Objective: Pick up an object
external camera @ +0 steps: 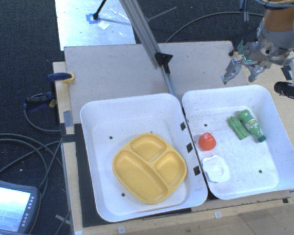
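Hovering pincer (pixel 242 72), green bottle (pixel 252 125) below

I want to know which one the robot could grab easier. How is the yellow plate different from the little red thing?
The yellow plate is wide, flat and split into three compartments; the red thing is small, rounded and undivided. The yellow plate lies in the left bin; the red thing sits in the right bin, near its left wall. Both rest on a white bin floor, away from the gripper.

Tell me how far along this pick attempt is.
Done: nothing lifted. The green bottle, red object and white piece lie in the right bin. In hand: the tool hangs above that bin's far rim. Left: descend, grasp, lift.
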Motion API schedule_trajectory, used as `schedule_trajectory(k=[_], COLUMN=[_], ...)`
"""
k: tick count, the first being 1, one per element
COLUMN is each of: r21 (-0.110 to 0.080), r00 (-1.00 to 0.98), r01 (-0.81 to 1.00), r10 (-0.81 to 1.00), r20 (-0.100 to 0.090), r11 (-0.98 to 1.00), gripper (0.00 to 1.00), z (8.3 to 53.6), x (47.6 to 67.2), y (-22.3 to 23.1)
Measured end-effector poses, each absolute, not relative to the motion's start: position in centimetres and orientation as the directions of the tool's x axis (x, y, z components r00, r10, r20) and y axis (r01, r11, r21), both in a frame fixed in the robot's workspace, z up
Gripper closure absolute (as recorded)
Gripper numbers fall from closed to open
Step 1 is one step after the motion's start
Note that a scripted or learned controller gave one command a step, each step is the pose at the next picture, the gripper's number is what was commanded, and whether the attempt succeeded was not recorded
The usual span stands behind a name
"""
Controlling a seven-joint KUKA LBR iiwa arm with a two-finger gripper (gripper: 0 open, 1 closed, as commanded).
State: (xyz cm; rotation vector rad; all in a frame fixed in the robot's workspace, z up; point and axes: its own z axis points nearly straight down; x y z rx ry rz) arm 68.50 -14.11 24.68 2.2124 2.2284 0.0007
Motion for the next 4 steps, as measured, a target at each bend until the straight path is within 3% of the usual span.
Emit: schedule_trajectory(k=[1, 4], r21=[0.001, -0.002], r00=[-0.008, -0.003], r01=[1.000, 1.000], r10=[1.000, 1.000], r20=[-0.001, -0.001], r11=[0.008, 0.003], gripper=[0.00, 0.00], z=[24.7, 11.3], x=[68.5, 68.0], y=[-14.1, -14.4])
